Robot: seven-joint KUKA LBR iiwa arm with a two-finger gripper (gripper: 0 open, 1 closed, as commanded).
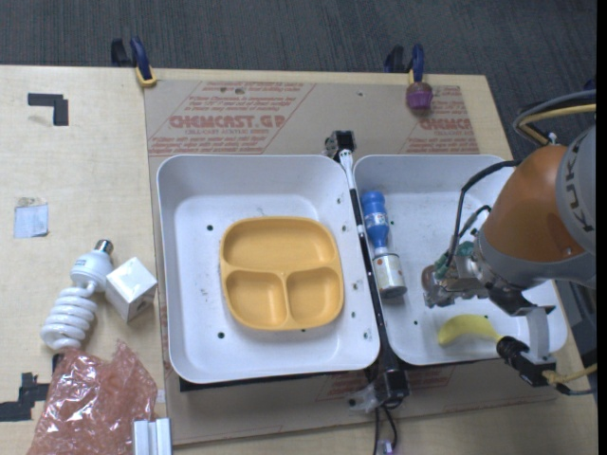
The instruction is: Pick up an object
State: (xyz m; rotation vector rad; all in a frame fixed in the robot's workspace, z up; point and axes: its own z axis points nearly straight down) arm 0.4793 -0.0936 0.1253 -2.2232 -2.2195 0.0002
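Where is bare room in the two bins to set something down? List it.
Left bin: a bare margin rings the yellow divided plate, widest along the left wall. Right bin: the upper middle floor, right of the blue bottle, is bare. Its lower half is crowded by the gripper and the banana.

Arm (560,226): grey casing, broad orange band above wrist, black and yellow cables looping alongside, metallic gripper (444,282) head with small wiring
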